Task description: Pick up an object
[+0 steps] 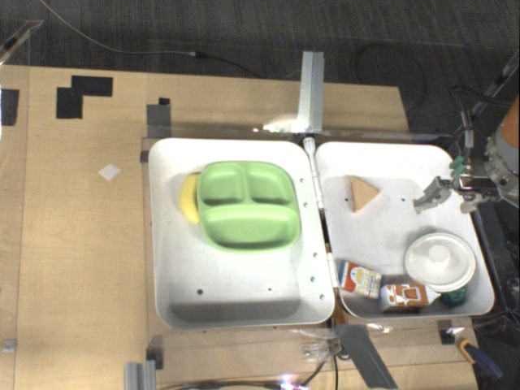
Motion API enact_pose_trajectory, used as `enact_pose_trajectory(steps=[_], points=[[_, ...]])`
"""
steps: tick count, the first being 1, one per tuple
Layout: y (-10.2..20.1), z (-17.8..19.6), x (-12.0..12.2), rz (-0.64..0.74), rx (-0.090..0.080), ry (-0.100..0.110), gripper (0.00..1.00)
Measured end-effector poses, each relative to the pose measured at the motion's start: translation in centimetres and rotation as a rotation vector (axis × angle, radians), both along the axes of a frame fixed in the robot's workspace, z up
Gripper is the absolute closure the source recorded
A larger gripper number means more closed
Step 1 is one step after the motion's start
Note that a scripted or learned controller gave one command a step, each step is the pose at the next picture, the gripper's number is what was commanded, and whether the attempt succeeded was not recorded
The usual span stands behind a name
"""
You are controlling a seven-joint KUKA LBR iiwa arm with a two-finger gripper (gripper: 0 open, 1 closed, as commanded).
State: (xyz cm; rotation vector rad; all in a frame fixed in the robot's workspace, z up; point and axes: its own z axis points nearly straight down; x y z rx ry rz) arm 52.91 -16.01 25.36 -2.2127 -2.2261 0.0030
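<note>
Apparently bare, pincer point(439, 192) — finger state unclear — hangs beside a tan wedge point(362, 193) — triangular, flat-faced.

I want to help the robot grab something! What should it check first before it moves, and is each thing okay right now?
1. Things to pick are in the right bin: ok; tan wedge, white bowl, two small cartons.
2. Tool is over that bin: ok, near its right side.
3. Tool holds nothing: cannot tell.
4. Wedge has free space around it: ok.
5. Cartons are easy to reach: not ok, crowded against the bin's front wall and the bowl.
</note>
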Motion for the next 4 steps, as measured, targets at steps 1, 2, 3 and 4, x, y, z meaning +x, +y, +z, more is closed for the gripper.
enact_pose_trajectory(steps=[1, 2, 3, 4], points=[[3.2, 1.6, 0.1, 0.000, 0.000, -0.001, 0.00], [7.4, -8.7, 6.2, 0.140, 0.000, 0.002, 0.00], [5.1, -16.8, 10.6, 0.117, -0.001, -0.010, 0.00], [5.1, -15.9, 10.7, 0.120, -0.002, -0.010, 1.00]])
